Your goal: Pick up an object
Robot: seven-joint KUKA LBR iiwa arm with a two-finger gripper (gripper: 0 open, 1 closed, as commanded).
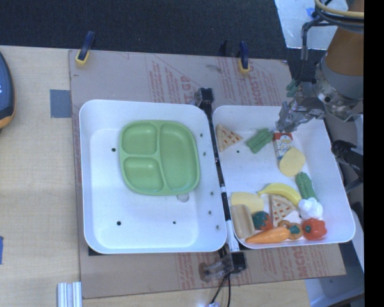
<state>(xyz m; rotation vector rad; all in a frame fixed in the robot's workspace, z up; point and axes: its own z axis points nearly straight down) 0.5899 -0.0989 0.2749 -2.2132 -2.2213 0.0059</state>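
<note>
While the gripper (288,121) hangs over the upper part of the right bin (329,165), whether it is open or closed cannot be told. A small bottle (281,147) lies just at its six o'clock, a green pickle (259,140) at eight o'clock. The green divided plate (160,157) sits in the left bin (102,190)

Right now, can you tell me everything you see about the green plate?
The green plate is pale green, looks like smooth plastic, and has rounded corners. Raised ridges split it into three compartments, two on its left and one longer one on its right. It lies flat, slightly turned, in the upper middle of the left bin. It rests on the bin's white floor.
</note>
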